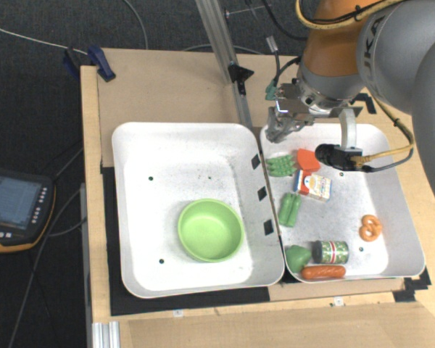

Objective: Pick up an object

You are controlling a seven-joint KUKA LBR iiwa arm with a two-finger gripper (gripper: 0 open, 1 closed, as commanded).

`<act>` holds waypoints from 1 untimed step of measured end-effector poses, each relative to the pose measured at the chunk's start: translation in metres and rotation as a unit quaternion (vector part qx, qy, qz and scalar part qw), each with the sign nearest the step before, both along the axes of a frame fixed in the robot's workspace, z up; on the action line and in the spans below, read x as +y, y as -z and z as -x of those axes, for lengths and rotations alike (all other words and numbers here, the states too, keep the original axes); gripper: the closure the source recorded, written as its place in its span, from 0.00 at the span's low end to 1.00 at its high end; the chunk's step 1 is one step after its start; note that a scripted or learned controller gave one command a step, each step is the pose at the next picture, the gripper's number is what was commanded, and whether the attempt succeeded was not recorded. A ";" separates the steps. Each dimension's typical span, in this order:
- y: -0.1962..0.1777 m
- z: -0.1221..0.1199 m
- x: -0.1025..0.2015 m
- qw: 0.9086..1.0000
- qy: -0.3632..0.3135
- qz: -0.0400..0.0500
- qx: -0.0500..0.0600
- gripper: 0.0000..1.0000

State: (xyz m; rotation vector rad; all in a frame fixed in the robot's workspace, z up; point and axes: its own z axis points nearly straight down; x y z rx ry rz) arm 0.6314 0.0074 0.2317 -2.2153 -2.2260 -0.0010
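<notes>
My gripper [277, 130] hangs over the far left corner of the right bin [408, 230], just beyond a ridged green toy [280, 167]. Nothing shows held in it. Near that toy lie an orange-red block [307, 159] and a small white carton [316, 187]. A green pickle [289, 210] lies along the bin's left wall. A pretzel [370, 228] sits at the right. By the front edge are a green can [330, 251], a red sausage [323, 272] and a rounded green piece [297, 255].
The left bin [134, 187] holds a light green bowl [210, 229] near its front. A metal pole [221, 42] rises behind the bins. A black fitting with a yellow cable [339, 156] hangs from the arm over the right bin.
</notes>
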 end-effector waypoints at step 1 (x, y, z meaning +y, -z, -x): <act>0.006 0.001 0.047 1.000 0.000 0.000 0.000 1.00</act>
